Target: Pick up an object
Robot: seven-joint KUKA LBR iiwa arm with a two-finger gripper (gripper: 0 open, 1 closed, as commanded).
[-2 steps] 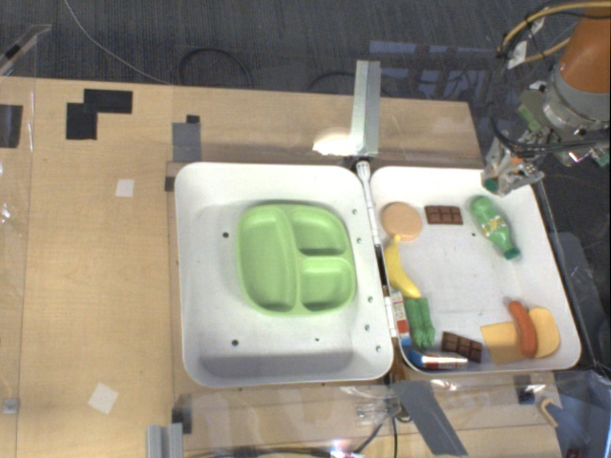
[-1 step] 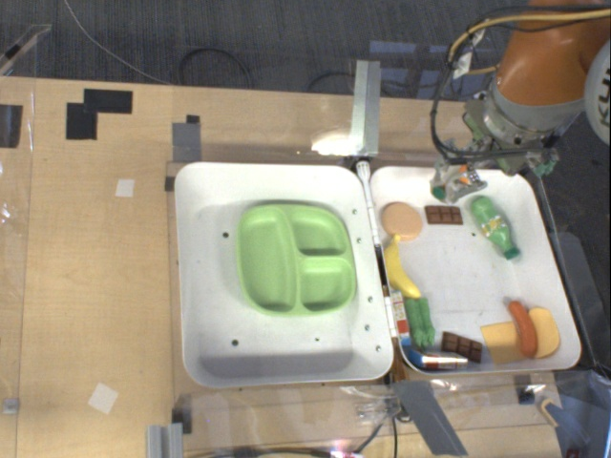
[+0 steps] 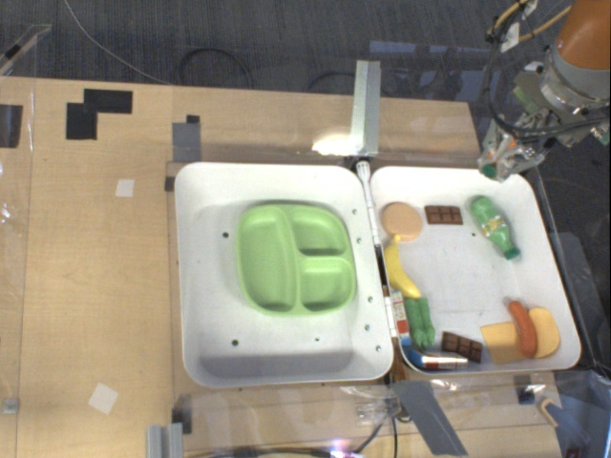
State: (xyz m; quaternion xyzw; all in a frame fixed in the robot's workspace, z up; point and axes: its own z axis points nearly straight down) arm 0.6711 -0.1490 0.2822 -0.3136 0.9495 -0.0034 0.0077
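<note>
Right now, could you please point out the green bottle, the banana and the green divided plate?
green bottle [image 3: 494, 225]: camera view, on the middle of its body.
banana [image 3: 399, 271]: camera view, on the middle of its curved yellow body.
green divided plate [image 3: 258, 267]: camera view, on the floor of its large left compartment.

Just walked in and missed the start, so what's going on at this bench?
A robot arm's gripper hovers over the far right corner of the right bin, holding nothing. That bin holds toy food: a green bottle, a banana, a chocolate bar, a round cookie and a hot dog. The left bin holds a green divided plate. Nothing is picked up yet.
</note>
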